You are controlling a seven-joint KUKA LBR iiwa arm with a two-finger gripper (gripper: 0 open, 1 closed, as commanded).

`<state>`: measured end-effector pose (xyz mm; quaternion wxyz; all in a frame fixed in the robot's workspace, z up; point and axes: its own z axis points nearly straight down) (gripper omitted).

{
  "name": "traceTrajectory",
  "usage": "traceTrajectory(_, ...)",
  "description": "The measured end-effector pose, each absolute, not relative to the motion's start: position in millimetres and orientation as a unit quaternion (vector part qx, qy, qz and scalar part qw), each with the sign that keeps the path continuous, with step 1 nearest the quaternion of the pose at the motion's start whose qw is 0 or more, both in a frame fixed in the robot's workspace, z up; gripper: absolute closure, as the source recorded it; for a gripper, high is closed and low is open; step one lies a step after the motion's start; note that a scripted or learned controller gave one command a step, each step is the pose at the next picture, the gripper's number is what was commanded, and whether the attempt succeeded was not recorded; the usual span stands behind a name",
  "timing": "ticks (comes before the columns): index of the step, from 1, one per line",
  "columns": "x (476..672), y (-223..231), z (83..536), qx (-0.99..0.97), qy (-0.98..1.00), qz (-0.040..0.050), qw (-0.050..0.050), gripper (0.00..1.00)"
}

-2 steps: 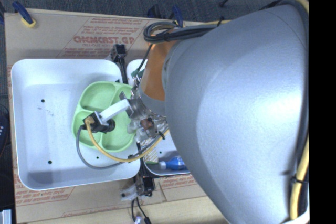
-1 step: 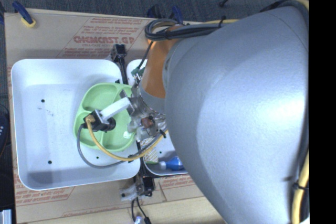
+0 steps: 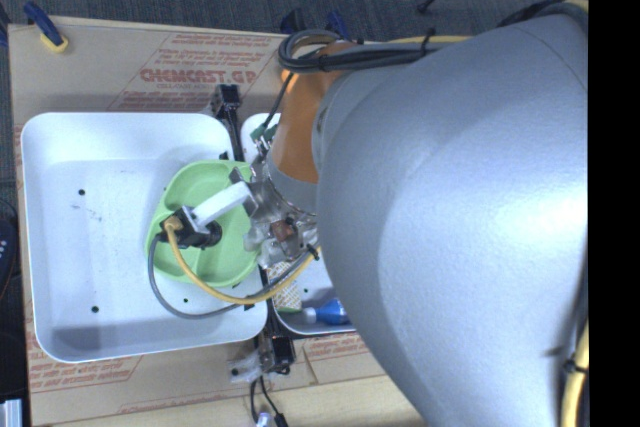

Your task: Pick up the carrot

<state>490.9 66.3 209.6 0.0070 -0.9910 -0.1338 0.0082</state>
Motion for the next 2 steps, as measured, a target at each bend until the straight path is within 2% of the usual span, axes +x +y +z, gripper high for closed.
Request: traceTrajectory(2, 490.9, 69.3, 228.1, -0.990, -0.142, 0.0124, 0.010, 1.00)
